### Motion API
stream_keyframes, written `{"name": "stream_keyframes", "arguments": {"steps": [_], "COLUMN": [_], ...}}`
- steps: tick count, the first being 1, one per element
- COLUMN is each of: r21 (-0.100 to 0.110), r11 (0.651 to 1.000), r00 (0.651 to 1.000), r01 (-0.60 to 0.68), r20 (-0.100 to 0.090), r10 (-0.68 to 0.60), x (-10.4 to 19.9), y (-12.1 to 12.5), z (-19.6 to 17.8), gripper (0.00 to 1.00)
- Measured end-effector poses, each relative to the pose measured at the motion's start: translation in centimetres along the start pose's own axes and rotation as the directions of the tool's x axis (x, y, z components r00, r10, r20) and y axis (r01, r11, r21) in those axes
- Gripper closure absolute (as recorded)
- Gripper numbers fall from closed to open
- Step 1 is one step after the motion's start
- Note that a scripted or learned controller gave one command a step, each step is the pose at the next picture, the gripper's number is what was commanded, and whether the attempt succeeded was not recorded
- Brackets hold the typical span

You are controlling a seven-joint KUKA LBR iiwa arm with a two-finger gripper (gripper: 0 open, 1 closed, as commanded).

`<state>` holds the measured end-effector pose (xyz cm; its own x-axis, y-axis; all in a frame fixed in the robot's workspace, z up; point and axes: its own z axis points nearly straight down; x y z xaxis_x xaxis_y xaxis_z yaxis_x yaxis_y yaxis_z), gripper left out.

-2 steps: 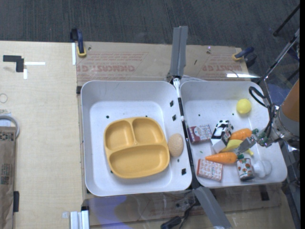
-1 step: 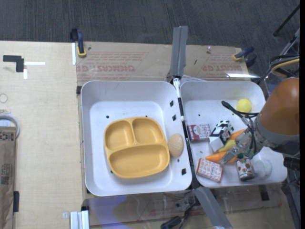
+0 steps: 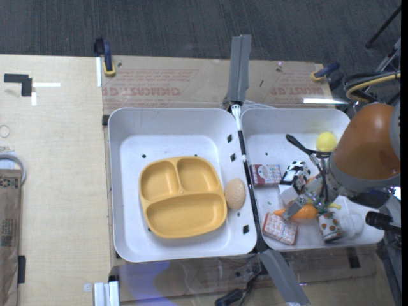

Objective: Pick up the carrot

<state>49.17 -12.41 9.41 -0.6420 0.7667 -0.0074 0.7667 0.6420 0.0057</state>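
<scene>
The carrot [image 3: 306, 211] lies low in the right bin [image 3: 274, 125], an orange shape partly covered by the tool [image 3: 305, 201], which sits directly over it with grey fingers reaching down toward its left end; whether the fingers are spread or pinching the carrot cannot be told from this angle. Just left of the carrot a small red-and-white packet [image 3: 280, 228] lies flat near the bin's front wall, and just right of it stands a small can [image 3: 329, 227] with a printed label. Above these, a pink carton [image 3: 265, 173] lies near the bin's left wall, with a black-and-white object [image 3: 294, 170] beside it. A yellow ball [image 3: 326, 141] rests farther back, near the arm's orange band [image 3: 368, 146]. In the left bin [image 3: 127, 190] a yellow divided plate [image 3: 183, 196] sits in the middle, and a tan egg-shaped object [image 3: 234, 193] touches its right edge. Both bins rest on the counter [image 3: 51, 171].
</scene>
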Motion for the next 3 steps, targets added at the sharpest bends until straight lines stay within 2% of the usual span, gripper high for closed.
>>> {"name": "stream_keyframes", "arguments": {"steps": [1,2,3], "r21": [0.001,0.006,0.006], "r11": [1.0,1.0,1.0], "r00": [1.0,1.0,1.0], "r01": [-0.003,-0.022,-0.022], "r20": [-0.003,-0.006,-0.007], "r10": [0.003,0.022,0.022], "x": [0.0,3.9,3.9], "y": [0.0,6.6,6.6], "z": [-0.8,-9.7,-9.7], "gripper": [1.0,1.0,0.0]}}
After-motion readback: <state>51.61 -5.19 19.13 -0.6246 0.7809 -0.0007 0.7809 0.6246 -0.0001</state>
